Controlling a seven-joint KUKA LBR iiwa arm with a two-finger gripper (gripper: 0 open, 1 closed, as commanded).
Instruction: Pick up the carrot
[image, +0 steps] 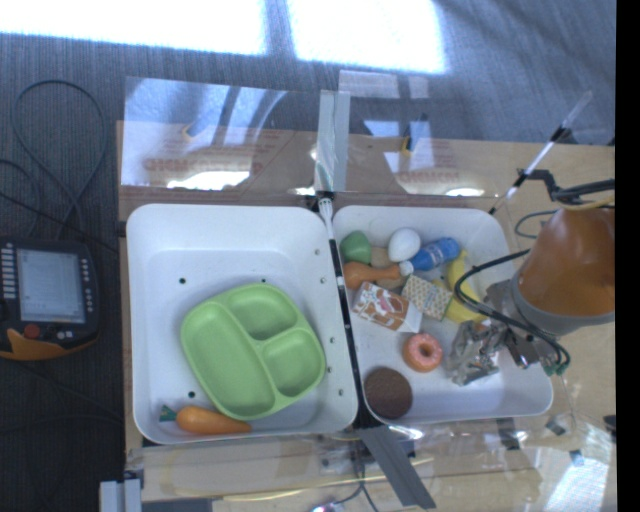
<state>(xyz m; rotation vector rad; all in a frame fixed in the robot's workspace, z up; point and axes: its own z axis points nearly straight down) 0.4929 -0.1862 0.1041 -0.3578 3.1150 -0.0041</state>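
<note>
Orange and tapered, with a small green top, the plastic carrot (207, 421) lies on its side along the front wall of the left white bin (150, 300), at about seven o'clock from the light green three-compartment plastic plate (254, 349) and just beside that plate's rim. Our two-finger metal gripper (477, 356) hangs over the right white bin (520, 400), at roughly three o'clock from the pink ring-shaped toy doughnut (423, 352) and well apart from the carrot. We judge that the step in hand is the reach: we need to lift clear of the clutter, cross the divider toward nine o'clock, and come down with the fingers set across the carrot's short axis. Because the carrot sits between the bin wall and the plate, we should aim near its thicker middle and keep one finger from catching the plate's edge. Whether the fingers are apart or together we cannot tell from this view, since they blur into cables and shadow; we see nothing clearly between them.
</note>
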